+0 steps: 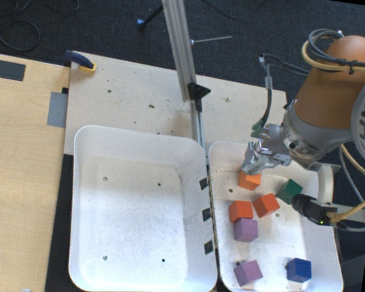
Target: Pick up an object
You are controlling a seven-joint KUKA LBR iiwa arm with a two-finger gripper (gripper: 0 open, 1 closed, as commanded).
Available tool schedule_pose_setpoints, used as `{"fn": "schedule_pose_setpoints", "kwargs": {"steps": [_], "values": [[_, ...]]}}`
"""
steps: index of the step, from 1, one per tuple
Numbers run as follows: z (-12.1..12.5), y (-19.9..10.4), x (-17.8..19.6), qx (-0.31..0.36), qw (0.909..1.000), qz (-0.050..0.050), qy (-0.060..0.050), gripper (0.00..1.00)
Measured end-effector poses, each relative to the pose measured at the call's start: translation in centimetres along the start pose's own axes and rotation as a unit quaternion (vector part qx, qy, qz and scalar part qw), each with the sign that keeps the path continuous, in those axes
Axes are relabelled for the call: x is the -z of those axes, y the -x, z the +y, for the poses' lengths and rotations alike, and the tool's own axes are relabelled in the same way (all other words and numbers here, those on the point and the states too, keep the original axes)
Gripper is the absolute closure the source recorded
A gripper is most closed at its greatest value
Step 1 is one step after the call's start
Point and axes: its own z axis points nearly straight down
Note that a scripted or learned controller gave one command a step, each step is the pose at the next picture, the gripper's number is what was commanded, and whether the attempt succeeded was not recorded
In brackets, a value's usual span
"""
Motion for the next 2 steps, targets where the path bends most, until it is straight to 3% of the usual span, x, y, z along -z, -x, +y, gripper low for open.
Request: {"fn": "schedule_pose_setpoints", "kwargs": {"steps": [2], "values": [[-4.3, -10.9, -4.1, 0.0, 1.0, 0.0, -0.001, 1.0]]}}
